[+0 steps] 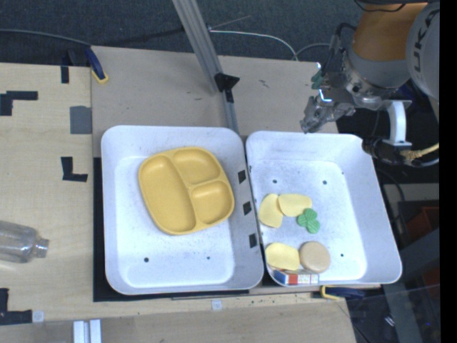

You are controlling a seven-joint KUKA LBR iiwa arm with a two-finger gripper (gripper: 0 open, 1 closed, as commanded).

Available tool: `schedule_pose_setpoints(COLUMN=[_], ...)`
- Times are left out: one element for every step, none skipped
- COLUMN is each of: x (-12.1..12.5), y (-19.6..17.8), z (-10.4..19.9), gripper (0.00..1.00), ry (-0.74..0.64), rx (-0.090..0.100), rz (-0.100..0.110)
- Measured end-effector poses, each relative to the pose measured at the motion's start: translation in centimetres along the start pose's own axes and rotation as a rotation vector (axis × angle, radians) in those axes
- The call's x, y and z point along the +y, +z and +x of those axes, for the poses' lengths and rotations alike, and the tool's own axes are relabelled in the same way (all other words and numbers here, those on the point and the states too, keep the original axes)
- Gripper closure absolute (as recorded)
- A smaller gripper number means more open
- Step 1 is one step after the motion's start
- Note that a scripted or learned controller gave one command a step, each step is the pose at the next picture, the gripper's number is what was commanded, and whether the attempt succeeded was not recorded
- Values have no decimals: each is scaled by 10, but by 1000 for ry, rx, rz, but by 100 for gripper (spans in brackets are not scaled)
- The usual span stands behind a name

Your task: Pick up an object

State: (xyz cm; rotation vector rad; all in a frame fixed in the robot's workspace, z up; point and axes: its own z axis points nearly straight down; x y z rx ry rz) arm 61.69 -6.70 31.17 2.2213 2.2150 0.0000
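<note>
- The arm (389,27) comes in at the upper right, and its top is cut off by the frame edge, so you mostly get the orange band and grey wrist.
- The gripper (314,120) hangs just past the far rim of the right bin (371,191). It's dark and blurry against the worktop (157,84); honestly can't tell if the jaws are spread or pressed together, and nothing visible sits between them.
- Pickable stuff sits in the right bin's lower left: two yellow pieces (283,207) touching each other, a small green thing (308,221) just beside them, then another yellow piece (283,256) and a tan round one (314,256) by the near rim.
- Something red, white and blue (296,279) is half hidden under that near rim; can't make out what it is.
- The left bin (121,191) holds a yellow divided plate (186,189).
- A clear bottle (20,243) is cut off at the left edge.
</note>
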Motion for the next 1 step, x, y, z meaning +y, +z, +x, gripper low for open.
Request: schedule_pose_setpoints(x=[55], y=[98], z=[83], gripper=[100], ry=[-10], rx=[4], rz=[11])
